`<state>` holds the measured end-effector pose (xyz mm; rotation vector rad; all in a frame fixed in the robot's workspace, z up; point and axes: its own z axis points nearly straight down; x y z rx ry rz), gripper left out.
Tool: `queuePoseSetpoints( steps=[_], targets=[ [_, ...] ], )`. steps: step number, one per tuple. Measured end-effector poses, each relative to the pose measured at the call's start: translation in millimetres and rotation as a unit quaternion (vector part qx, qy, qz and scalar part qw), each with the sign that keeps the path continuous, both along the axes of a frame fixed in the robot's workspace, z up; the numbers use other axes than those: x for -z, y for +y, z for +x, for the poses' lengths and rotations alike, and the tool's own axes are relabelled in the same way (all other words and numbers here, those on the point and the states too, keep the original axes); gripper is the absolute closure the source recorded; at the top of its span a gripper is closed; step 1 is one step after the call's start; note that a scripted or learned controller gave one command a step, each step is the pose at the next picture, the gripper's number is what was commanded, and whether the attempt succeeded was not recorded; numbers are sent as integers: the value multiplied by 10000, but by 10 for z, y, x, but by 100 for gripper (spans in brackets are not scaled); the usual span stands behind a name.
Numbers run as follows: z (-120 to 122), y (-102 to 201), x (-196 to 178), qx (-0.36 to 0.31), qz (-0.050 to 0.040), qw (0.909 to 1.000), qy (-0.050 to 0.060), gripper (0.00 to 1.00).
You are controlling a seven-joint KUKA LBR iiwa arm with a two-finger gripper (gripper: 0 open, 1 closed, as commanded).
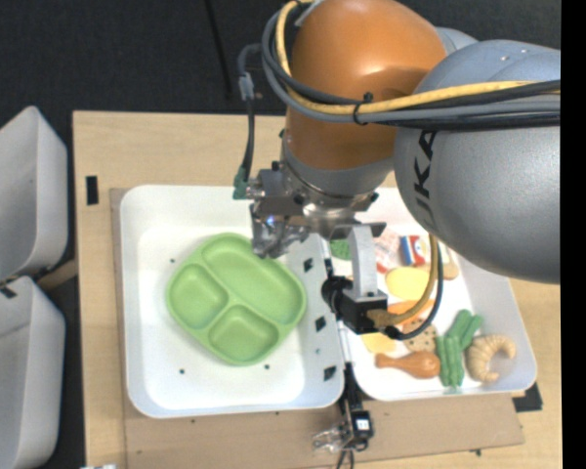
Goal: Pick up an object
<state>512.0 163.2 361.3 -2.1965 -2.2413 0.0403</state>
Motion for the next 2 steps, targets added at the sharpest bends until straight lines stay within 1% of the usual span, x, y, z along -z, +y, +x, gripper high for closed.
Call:
queuePoseSetpoints(
  steps=[1,2],
  targets=[
    [14,-8,-67,-40,-23,10000,31,100],
    [-258,-175,1469,115,37,9999,13,100]
  ],
)
